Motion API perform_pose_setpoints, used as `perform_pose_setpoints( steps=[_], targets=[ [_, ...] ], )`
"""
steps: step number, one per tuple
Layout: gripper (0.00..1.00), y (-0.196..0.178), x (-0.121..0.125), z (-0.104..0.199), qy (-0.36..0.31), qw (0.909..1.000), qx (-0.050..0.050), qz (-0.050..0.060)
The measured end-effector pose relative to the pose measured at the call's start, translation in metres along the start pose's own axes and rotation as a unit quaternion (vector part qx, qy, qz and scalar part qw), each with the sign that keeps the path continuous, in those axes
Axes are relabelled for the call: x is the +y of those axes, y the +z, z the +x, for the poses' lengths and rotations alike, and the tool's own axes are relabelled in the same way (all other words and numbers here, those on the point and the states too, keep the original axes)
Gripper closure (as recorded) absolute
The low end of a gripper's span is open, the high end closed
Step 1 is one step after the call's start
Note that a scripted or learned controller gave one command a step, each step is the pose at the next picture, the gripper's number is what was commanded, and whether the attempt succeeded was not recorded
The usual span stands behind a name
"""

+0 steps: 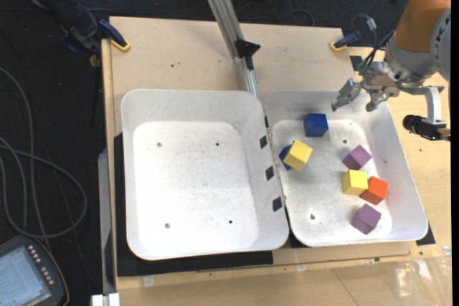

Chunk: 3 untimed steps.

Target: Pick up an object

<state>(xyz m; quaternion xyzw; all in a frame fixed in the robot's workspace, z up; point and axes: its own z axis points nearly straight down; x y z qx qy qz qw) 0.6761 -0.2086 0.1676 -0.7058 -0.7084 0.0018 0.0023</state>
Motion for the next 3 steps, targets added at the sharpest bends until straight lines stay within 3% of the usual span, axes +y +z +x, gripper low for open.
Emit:
perform_pose_setpoints(
  steps=[1, 2, 3],
  targets=[
    [0.0, 0.058, -0.005, -0.007, 0.002, 1.0, -0.001, -0.002],
    [0.0, 0.072, -0.005, -0.007, 0.001, 1.0, -0.001, -0.003],
    [1.0, 0.061, -0.004, -0.006, 0.0, 1.0, -0.002, -0.005]
  ],
)
